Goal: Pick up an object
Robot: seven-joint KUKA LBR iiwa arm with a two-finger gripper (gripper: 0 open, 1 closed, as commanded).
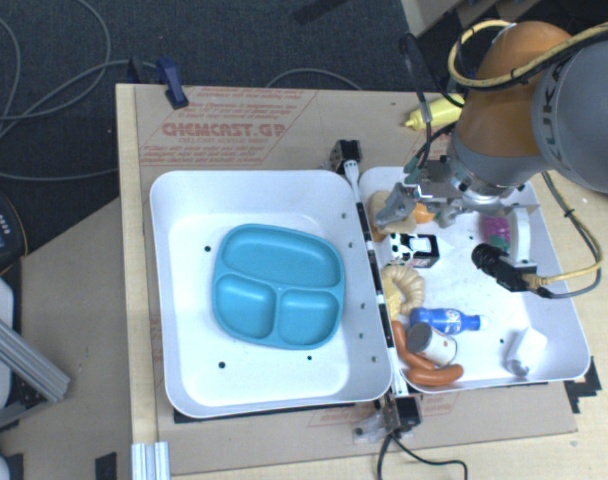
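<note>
Jaws (416, 200) low in right bin (559, 318), near top left corner. Can't tell if jaws released or clenched. Tan toy (389, 206) touching jaws' left. Go slow, squeeze toy middle, lift straight up.

Grey arm (574, 98) reaching from right, hand (424, 196) lowered, seemingly tilted

Bright, even overhead light; mild glare on white bins (184, 368), soft shadows beside blue tray (277, 285); pic slightly soft.
</note>
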